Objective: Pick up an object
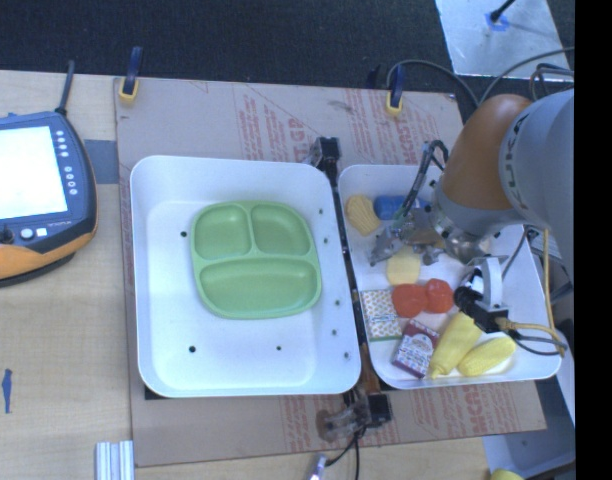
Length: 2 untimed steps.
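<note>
Right bin (539, 298): holds all loose items.
- Pale yellow block (403, 267), directly under and just left of the hand (411, 234); likeliest target.
- Red pieces (423, 297), just beyond the block, toward the near rim.
- Yellow round (362, 212) and blue item (389, 206), left of the hand, by the bin divider.
- Two yellow banana-like pieces (471, 348) and small carton (415, 351), near corner, well apart.

Left bin (146, 268): green divided tray (255, 259).

Hand: low over the block; grip state cannot be told.

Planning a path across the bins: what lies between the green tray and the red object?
In the camera view, between the green tray and the red object lie bare left-bin floor, the bins' meeting rims, and a small patterned card.
</note>
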Each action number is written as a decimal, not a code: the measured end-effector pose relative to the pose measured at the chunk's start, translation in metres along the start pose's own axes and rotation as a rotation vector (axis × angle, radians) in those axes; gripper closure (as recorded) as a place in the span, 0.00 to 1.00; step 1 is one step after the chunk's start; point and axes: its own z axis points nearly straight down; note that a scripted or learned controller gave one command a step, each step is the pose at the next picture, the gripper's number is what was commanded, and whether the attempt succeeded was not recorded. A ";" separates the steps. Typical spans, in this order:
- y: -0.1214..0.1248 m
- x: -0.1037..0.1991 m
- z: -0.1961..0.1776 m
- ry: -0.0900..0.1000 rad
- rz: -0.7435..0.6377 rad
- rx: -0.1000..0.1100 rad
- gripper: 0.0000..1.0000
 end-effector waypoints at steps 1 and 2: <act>-0.059 -0.001 0.000 0.000 -0.002 -0.002 0.00; -0.059 -0.002 -0.010 -0.001 -0.006 0.000 1.00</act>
